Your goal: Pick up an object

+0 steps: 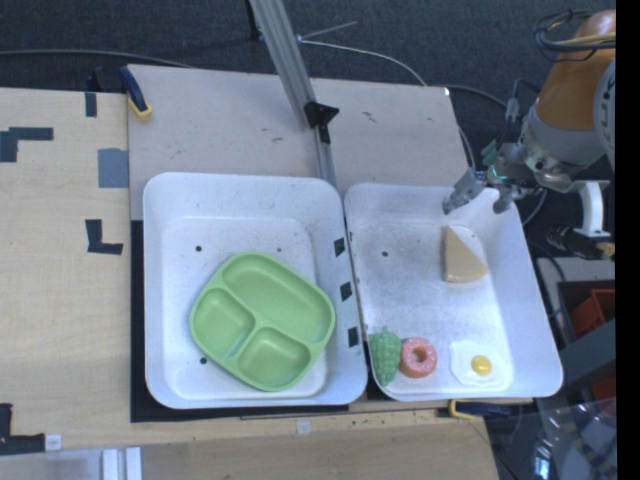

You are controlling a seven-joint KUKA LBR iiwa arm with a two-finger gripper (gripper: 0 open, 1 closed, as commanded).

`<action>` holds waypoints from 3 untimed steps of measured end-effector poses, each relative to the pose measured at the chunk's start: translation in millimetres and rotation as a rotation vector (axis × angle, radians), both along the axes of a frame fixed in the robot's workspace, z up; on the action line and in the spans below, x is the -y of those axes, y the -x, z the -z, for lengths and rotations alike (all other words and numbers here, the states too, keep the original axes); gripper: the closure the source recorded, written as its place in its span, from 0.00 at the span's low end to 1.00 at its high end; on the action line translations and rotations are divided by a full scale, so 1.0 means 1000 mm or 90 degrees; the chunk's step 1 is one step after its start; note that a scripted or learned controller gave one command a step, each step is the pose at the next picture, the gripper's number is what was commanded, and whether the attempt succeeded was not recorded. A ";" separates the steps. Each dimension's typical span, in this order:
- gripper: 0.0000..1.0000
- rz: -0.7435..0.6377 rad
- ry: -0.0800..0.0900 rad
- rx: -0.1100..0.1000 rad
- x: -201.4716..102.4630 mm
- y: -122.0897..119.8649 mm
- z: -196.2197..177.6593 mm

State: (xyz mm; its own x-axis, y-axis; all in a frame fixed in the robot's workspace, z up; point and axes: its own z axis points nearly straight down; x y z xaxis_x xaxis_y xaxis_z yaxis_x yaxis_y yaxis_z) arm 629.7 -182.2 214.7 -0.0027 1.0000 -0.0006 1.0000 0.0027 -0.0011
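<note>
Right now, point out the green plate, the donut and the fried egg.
green plate [262, 320]: camera view, on the ridge between its compartments.
donut [417, 357]: camera view, on its pink frosted ring.
fried egg [480, 365]: camera view, on its yellow yolk.

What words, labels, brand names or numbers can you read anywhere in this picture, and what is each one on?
None can be read. The green divided plate, tan wedge, pink donut, fried egg and both white bins carry no print. The dark tape pieces on the bench are plain shapes, not letters.
</note>
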 end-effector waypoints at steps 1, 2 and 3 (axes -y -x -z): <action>0.00 0.000 0.000 0.000 0.000 0.000 0.000; 0.00 0.001 0.000 -0.003 0.004 0.003 0.045; 0.00 0.000 0.000 -0.003 -0.002 0.000 0.091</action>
